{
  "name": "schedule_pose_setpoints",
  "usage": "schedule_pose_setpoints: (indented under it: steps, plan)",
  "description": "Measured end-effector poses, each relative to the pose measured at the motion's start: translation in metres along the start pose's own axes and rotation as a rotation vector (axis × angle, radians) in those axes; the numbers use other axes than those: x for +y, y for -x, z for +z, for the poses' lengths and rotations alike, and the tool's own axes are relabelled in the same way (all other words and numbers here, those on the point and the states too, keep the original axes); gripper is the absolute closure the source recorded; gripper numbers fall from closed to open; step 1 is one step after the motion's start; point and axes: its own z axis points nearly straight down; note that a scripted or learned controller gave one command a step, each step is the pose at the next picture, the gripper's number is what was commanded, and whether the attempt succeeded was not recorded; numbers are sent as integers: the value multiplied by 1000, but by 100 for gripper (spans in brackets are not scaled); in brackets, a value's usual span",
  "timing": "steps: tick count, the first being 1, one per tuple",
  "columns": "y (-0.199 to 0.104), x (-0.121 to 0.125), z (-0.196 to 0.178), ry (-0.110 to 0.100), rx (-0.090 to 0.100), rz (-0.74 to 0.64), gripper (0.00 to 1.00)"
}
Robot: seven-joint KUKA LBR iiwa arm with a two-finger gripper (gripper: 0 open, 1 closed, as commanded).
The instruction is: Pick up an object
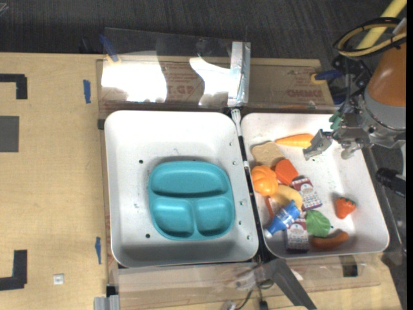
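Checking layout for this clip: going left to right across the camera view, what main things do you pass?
Teal divided tray in the left bin → orange pepper → blue bottle → green toy → strawberry → gripper.

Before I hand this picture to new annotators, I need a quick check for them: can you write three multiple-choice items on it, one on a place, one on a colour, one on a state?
1. Where does the divided tray lie?
A. In the left bin
B. In the right bin
C. On the bench outside both bins

2. What colour is that tray?
A. Red
B. Teal
C. Yellow

3. How does the gripper stand?
A. Clamped on the carrot
B. Lifting the tray
C. Above the right bin, nothing between its fingers

Key: 1 A, the divided tray sits in the left bin. 2 B, it is teal. 3 C, the gripper hangs over the right bin, beside the carrot, gripping nothing.
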Motion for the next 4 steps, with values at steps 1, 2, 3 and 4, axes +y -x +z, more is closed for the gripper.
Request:
schedule_pose_setpoints:
  steps: [1, 2, 3, 4]
  plan:
    - [3, -12, 139, -12, 2, -27, 0]
    - [-4, 96, 150, 7, -2, 101, 0]
    - [-5, 96, 138, 7, -1, 99, 100]
    - [-5, 97, 127, 8, -2, 98, 100]
